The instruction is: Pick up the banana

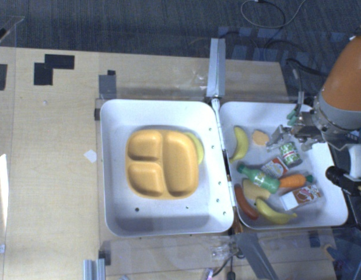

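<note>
Two bananas lie in the right bin point(337, 217). One banana point(241, 142) curves along the bin's left wall near the back. The other banana point(274, 212) lies at the front, beside a red sausage point(245, 204). My gripper point(292, 139) hangs over the back middle of the right bin, just above a small green-labelled can point(290, 154). It is open, and nothing sits between its fingers. It is well to the right of the back banana and apart from both bananas.
The right bin also holds a green bottle point(259, 178), a carrot point(293, 182), a red and white carton point(301, 197), a packet point(273, 168) and a beige round piece point(260, 137). The left bin point(116, 214) holds a yellow divided tray point(163, 162).
</note>
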{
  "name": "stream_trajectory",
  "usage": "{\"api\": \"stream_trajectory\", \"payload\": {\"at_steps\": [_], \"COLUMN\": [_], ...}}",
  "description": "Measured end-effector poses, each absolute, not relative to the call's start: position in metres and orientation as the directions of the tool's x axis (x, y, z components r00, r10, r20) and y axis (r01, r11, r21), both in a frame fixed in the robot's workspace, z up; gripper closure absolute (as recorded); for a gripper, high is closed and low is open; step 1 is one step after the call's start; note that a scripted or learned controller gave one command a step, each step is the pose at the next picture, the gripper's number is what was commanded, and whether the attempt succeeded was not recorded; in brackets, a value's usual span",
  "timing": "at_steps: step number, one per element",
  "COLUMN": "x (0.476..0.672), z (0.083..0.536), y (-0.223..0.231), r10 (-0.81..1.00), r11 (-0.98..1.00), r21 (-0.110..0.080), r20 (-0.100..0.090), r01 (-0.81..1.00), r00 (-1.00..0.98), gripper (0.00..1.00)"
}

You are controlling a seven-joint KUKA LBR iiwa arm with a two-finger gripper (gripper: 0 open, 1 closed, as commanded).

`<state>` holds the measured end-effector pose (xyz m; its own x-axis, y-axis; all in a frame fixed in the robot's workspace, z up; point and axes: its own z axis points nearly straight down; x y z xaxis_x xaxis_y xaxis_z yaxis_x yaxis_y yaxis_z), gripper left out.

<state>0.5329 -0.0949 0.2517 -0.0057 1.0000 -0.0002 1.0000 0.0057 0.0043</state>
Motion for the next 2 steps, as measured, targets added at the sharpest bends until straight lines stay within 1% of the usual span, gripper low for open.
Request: {"api": "stream_trajectory", "payload": {"at_steps": [1,2], "x": [0.619,0.592], "z": [0.096,0.089], "y": [-0.089,-0.120], "r10": [1.000,1.000], "r11": [-0.020,-0.020], "r21": [0.004,0.010], "r20": [0.000,-0.001], "r01": [1.000,1.000], "r00": [0.020,0.020], "gripper": [0.00,0.00]}}
